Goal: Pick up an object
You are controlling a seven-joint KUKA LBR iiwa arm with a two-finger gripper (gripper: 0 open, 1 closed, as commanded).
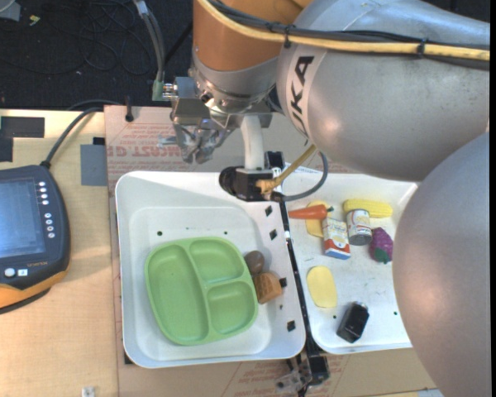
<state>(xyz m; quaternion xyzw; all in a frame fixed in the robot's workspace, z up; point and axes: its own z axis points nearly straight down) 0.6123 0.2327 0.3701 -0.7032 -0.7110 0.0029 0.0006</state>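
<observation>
My gripper (200, 145) hangs above the cardboard just beyond the far rim of the left bin (132, 263), with nothing visibly in it. In the left bin lies a green divided plate (200, 292), with two brown pieces (255, 261) (269, 288) beside its right edge. The right bin (380, 337) holds an orange carrot (307, 212), a yellow corn cob (368, 208), a small carton (336, 238), a can (360, 226), a purple eggplant (382, 244), a flat yellow piece (321, 286) and a black block (353, 322).
The arm's large grey body (397, 73) covers the right bin's far right part. A teach pendant (16, 222) lies on the bench at the left. The divider (291, 279) between the bins runs down the middle.
</observation>
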